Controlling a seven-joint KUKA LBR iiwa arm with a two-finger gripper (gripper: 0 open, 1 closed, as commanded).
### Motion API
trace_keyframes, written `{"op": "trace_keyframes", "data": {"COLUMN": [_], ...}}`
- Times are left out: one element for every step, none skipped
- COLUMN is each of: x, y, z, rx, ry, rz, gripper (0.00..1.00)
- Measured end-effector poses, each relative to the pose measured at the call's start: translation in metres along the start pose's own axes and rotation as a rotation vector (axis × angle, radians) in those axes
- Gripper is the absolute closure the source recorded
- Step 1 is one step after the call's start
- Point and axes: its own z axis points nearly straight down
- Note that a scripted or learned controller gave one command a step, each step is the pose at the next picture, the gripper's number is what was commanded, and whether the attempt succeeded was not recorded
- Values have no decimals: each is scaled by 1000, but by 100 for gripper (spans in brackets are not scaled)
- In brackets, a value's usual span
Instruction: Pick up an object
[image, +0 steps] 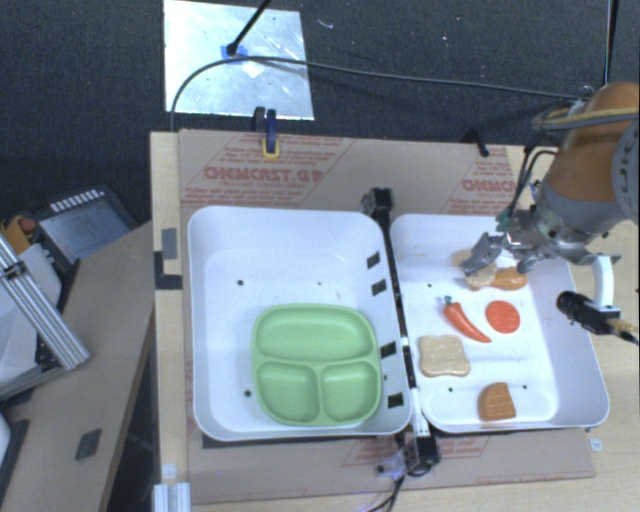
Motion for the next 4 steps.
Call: {"op": "trace_keyframes", "data": {"x": [0, 9, 9, 9], "y": [3, 10, 11, 12], "z": [-8, 42, 94, 80], "rx": [-13, -11, -10, -16], "ry": [-2, -1, -1, -3], "rz": [-2, -5, -2, -3], "gripper": [0, 0, 0, 100]}}
